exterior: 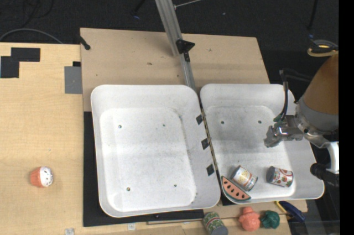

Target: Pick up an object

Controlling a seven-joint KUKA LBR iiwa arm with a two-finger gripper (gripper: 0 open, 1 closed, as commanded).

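Observation:
In the right bin [243, 101] lie a small can with a yellow and white label [243, 177], a cup with red cherry marks on its side [280, 176], and a watermelon slice toy [236, 190] at the front rim. My gripper [274, 136] hangs over the right side of that bin, above and behind the cherry cup and apart from it. I see nothing between its fingers. The grey wrist with its orange band [326, 87] comes in from the right edge.
The left bin [144, 151] stands beside the right one. A slanted metal rail [168, 18] rises behind the bins. Off the front edge lie a green can [212, 222], a pink toy [249, 219] and a green toy [270, 219]. A red and white ball [41, 177] sits far left.

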